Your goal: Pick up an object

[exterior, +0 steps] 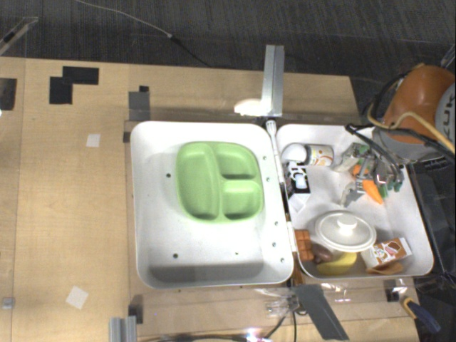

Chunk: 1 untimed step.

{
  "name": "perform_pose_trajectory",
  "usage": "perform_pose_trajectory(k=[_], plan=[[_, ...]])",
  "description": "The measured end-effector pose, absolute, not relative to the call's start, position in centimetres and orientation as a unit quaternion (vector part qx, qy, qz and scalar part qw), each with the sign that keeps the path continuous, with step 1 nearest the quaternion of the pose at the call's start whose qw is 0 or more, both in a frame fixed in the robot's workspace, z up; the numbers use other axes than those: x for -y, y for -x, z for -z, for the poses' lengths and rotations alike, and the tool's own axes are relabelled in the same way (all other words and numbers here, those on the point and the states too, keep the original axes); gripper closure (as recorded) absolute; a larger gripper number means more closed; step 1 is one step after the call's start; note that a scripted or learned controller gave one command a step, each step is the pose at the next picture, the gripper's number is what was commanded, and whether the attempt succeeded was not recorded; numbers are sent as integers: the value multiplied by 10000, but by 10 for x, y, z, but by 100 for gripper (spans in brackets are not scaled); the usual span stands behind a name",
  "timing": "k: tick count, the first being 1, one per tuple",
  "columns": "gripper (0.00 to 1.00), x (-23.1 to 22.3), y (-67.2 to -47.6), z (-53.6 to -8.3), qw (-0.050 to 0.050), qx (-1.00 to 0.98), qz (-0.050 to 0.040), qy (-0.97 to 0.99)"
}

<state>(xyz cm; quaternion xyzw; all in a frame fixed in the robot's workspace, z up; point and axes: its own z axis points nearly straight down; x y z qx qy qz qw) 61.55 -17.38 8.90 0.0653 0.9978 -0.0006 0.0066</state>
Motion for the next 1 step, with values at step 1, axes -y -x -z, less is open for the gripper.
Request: perform_pose_trajectory(k=[1], plan=[[100,173,-621,-105,165,-9979,23,-624]])
